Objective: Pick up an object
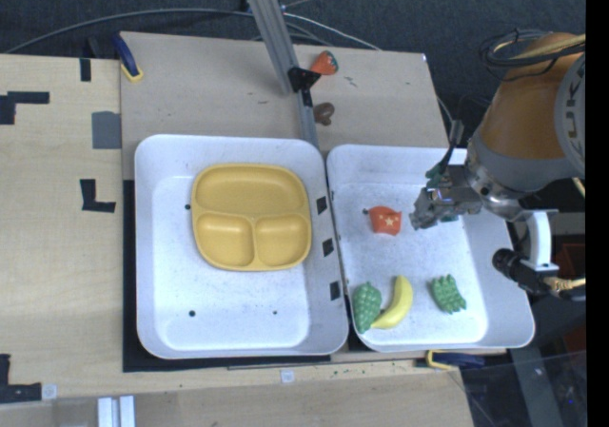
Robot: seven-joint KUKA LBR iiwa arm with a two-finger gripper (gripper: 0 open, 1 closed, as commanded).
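Observation:
In the right bin (419, 161) lie a small red-orange object (385, 220) near the middle, a yellow banana (396, 302) at the front, a green leafy piece (366, 302) touching the banana's left side, and a green bumpy piece (446, 293) at the front right. My gripper (428, 212) hovers just right of the red-orange object, over the bin's middle right. Nothing shows between its fingers.
The left bin (157, 254) holds a yellow divided plate (252, 216). A grey pole (271, 16) rises from a clamp at the back between the bins. A small red item (325, 62) and a brown one (324, 113) lie on the bench behind the bins.

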